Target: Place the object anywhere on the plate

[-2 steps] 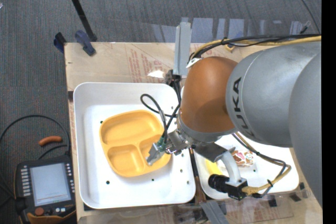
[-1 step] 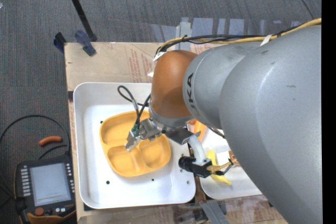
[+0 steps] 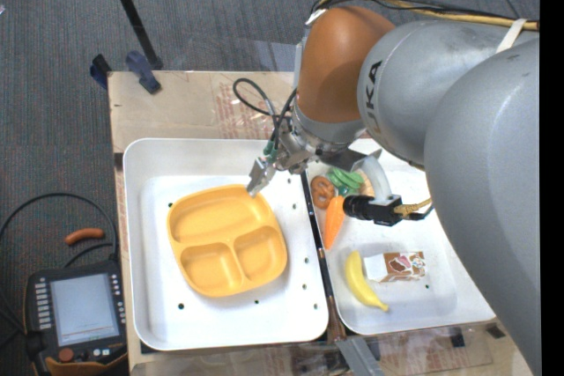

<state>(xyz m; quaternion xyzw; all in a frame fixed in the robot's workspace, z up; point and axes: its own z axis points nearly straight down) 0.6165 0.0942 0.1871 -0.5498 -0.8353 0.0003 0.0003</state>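
Above the yellow three-compartment plastic plate's (image 3: pixel 227 244) far right rim in the left white bin (image 3: pixel 141 233) hangs the pincer (image 3: pixel 258 178), fingers close together, nothing visibly between them; an orange carrot (image 3: pixel 333 223) lies in the right bin (image 3: pixel 441 295).

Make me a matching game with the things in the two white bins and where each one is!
Things:
1. yellow plate
2. banana
3. carrot
4. gripper

Places:
A. right bin, front, beside the small carton
B. right bin, along its left wall
C. over the plate's far right edge
D. middle of the left bin

Pairs: 1-D, 2-A, 3-B, 4-C
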